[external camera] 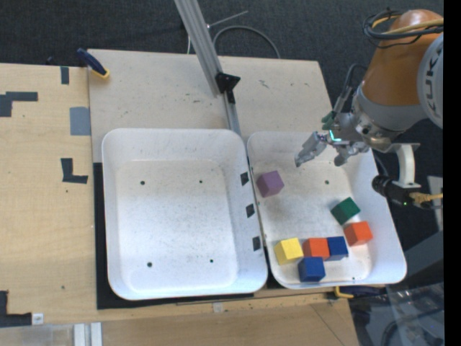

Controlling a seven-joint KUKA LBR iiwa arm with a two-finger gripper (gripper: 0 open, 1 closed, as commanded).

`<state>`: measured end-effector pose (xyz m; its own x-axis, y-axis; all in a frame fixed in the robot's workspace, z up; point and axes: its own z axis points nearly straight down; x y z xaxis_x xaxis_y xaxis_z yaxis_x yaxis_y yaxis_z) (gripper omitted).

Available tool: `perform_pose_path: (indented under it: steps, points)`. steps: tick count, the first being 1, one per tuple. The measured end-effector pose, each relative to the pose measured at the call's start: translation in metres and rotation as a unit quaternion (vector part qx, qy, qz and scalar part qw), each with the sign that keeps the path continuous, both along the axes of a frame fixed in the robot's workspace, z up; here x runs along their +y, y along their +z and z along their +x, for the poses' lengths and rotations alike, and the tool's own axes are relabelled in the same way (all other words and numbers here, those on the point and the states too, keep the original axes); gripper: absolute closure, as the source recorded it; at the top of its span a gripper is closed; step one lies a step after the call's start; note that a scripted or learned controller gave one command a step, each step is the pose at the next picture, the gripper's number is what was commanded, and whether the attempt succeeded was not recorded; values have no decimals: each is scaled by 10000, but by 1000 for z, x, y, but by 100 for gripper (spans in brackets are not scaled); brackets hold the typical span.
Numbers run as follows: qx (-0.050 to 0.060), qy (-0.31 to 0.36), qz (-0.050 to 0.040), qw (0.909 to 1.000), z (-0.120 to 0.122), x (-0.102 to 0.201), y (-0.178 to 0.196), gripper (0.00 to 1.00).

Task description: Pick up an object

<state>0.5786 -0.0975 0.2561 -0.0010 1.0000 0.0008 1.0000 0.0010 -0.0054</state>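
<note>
Looks like the approach step: end effector point(325, 150) hangs spread and holding nothing over the right bin point(382, 269). The purple cube point(269, 183) sits nearby below-left, so next it'd need lining up and dropping.

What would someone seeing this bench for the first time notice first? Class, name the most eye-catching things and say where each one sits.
The big grey robot arm with its orange band stands out at the right, its hand poised over the right white bin. Next come the small coloured cubes in that bin: a purple cube alone near the bin's left side, and a cluster of yellow cube, orange cube and blue cube along the near edge.
</note>
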Motion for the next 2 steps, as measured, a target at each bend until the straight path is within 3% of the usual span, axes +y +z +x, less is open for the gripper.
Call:
perform_pose_path:
  steps: [1, 2]
  points:
    - [-20, 4, -4, 10000, 1, 0, 2, 0]
    - [10, -2, -3, 10000, 0, 9, -56, 0]
